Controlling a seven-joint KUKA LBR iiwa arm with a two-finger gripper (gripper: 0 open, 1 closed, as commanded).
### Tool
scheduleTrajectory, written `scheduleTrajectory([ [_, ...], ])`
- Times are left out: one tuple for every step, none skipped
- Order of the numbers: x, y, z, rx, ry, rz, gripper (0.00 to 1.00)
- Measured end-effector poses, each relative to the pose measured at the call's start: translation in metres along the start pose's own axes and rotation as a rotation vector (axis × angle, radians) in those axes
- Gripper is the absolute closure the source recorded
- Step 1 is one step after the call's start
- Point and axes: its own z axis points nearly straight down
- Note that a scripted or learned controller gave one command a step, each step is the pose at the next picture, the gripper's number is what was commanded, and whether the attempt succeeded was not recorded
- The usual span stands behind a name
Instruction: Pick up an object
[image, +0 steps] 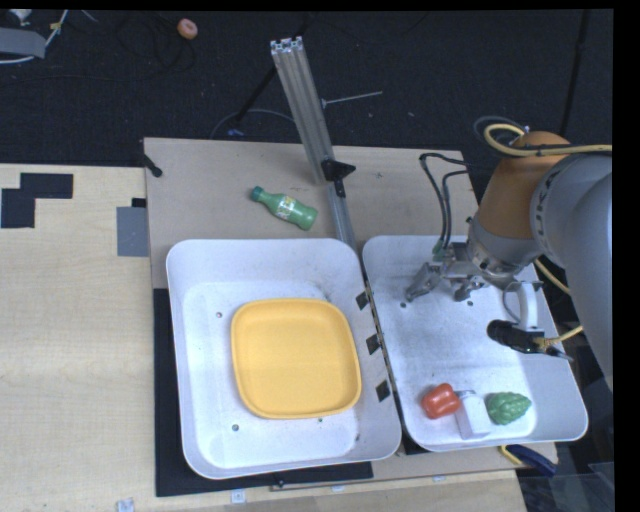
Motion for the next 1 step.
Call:
scheduleTrajectory([
  [-0.0006,0.0009,-0.0123,-0.004,-0.001,0.000,1.00],
])
